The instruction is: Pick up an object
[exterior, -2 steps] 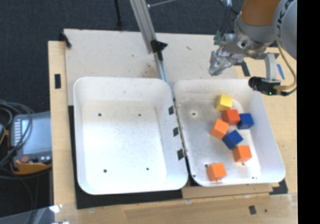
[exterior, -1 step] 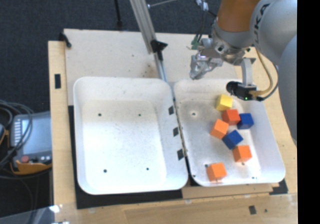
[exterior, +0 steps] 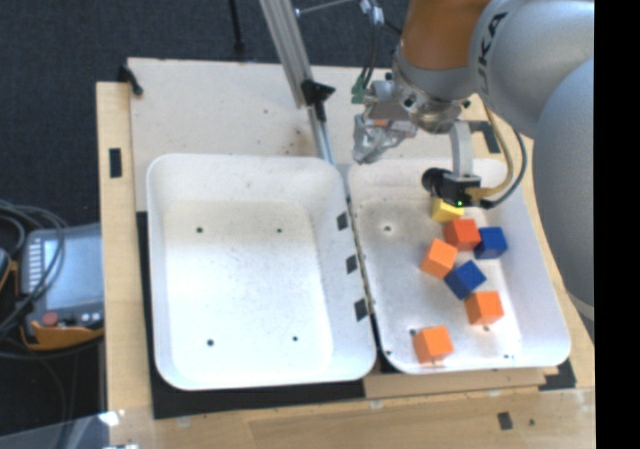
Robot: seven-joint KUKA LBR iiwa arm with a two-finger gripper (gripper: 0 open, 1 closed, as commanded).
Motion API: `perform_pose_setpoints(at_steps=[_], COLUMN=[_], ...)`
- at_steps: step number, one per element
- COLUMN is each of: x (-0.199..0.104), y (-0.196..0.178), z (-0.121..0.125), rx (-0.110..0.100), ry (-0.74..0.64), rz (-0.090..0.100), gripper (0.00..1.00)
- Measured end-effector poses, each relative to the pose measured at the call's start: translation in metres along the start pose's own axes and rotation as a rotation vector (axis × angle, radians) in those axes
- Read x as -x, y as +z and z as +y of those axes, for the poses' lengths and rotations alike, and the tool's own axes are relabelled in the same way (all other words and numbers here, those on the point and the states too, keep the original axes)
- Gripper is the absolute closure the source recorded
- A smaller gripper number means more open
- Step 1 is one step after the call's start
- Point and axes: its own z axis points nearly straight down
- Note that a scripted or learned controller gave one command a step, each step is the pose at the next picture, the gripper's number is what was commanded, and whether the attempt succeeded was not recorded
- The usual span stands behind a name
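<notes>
Nearest us, an orange cube point(exterior: 433, 343) lies in the right bin point(exterior: 396, 272), well apart from the gripper point(exterior: 370, 150); we cannot tell its jaw state.

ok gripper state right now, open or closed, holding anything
gripper: cannot be told whether open or closed; it hangs over the far edge of the right bin

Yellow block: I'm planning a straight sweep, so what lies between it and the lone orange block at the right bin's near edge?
In the camera view, a second orange block lies between the yellow block and the lone orange block.
</notes>
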Motion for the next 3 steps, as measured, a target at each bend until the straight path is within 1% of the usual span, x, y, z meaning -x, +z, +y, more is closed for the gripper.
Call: perform_pose_setpoints(at_steps=[1,2,3], x=[-0.047,-0.093,-0.093], y=[0.000,-0.001,-0.001], z=[0.001,-0.009,-0.009], rx=[0.003,0.000,0.000], ry=[-0.001,0.002,0.003], rz=[0.000,0.000,0.001], gripper=[1.00,1.00,0.00])
